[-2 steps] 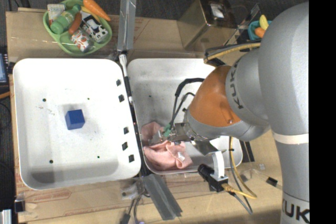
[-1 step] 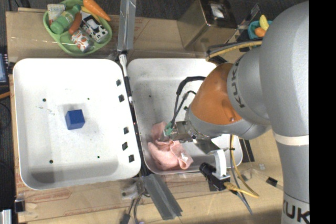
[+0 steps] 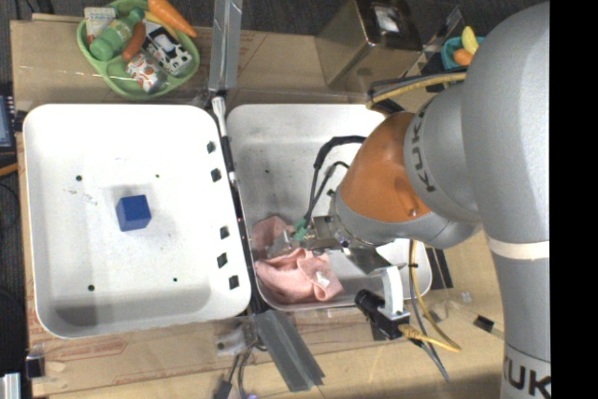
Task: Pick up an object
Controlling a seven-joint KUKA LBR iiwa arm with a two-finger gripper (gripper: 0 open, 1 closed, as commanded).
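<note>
A blue cube (image 3: 134, 211) sits in the left bin (image 3: 56, 145), near its middle. A crumpled pink cloth (image 3: 294, 274) lies in the front left corner of the right bin (image 3: 280, 131). The arm's orange wrist band (image 3: 378, 187) hangs over the right bin, and the gripper (image 3: 301, 236) reaches down at the cloth's upper edge. A small green bit (image 3: 301, 229) shows right at the gripper. The wrist hides the fingers, so their state is hidden.
A green bowl (image 3: 140, 37) of toy food stands behind the left bin. A tan box (image 3: 369, 37) sits behind the right bin. A metal divider (image 3: 224, 42) with black clips runs between the bins. Cables trail at the front right.
</note>
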